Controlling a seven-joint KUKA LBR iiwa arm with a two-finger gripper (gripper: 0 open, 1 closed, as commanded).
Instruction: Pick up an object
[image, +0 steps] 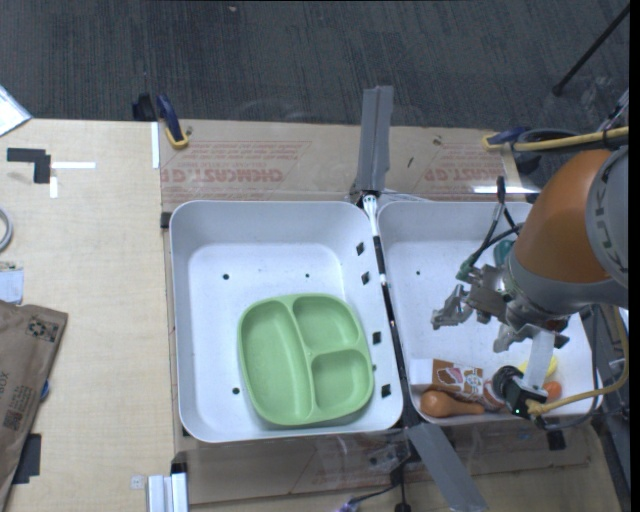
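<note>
My gripper hangs over the middle of the right bin, its two grey fingers spread open with nothing between them. Just in front of it, against the bin's near wall, lie a small brown and white packet and a brown pear-shaped object touching it. A small orange object peeks out further right, partly hidden by the wrist. The gripper is above and slightly behind these things, apart from them.
The left bin holds a light green divided plate toward its front right. A grey divider runs between the two bins. The arm's orange band covers the right bin's far right part.
</note>
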